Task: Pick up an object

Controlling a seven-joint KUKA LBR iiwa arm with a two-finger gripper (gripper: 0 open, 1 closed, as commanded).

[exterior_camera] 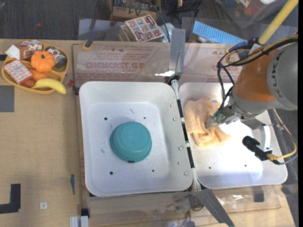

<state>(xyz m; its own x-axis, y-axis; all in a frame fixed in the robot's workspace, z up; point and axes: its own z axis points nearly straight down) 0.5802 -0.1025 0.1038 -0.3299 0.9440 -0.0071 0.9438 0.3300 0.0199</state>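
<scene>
A crumpled peach-coloured cloth (201,122) lies in the left part of the right bin (236,174). My gripper (211,122) is down on the cloth's right side, its tips pressed among the folds. A teal bowl (131,141) sits upside down in the middle of the left bin (94,98), well away from the gripper. The arm's orange band and grey wrist hang over the upper right of the right bin.
A yellow dish (33,70) with toy food, including a pumpkin and a banana, rests on the bench at far left. Cardboard and boxes lie behind the bins. The bins' shared rim (182,126) runs just left of the cloth.
</scene>
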